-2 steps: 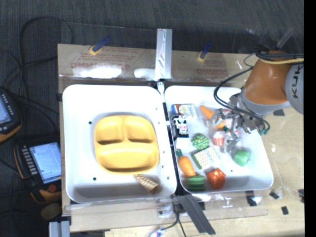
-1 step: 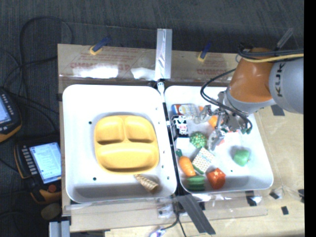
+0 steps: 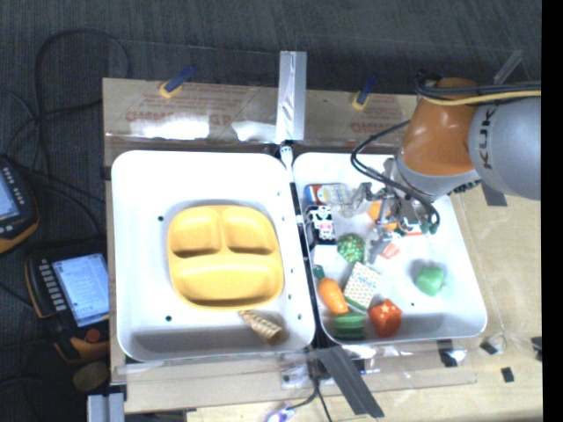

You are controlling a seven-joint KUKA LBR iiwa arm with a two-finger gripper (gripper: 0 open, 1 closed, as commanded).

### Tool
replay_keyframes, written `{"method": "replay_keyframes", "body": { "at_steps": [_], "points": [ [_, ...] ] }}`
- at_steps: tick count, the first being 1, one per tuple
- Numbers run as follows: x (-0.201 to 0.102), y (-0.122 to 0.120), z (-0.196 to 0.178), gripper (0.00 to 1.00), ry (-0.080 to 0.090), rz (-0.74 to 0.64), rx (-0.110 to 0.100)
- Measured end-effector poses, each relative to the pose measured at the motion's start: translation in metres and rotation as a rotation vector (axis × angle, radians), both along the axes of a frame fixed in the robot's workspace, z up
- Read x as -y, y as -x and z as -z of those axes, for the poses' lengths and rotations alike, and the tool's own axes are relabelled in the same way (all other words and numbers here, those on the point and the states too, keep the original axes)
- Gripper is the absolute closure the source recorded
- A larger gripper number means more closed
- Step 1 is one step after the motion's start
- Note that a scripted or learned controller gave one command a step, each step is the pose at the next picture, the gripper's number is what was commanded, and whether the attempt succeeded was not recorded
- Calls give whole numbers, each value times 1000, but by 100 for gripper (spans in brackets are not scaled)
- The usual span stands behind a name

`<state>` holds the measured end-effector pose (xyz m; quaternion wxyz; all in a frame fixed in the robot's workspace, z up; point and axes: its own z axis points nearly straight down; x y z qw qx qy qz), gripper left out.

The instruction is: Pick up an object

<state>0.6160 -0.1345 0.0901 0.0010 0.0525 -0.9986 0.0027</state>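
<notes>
the gripper [image 3: 384, 234] hangs low in the right bin [image 3: 462, 275], just beside a green ball [image 3: 351, 248]; its finger spread seems unreadable, so i cannot tell.

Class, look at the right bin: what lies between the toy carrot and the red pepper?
In the camera view, a checkered pale block lies between the carrot and the red pepper.

I see smooth grey rounded arm casing [image 3: 515, 148] at upper right of frame, dark "KU" lettering on its side. Glossy orange dome-shaped band [image 3: 440, 134] below it. Black cable [image 3: 374, 148] loops off band's left. Small metallic gripper assembly [image 3: 391, 222], detail unclear.
</notes>
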Motion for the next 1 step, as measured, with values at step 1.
{"method": "replay_keyframes", "body": {
  "at_steps": [1],
  "points": [
    [-1,-4,-11,100,2,0,18]
  ]
}}
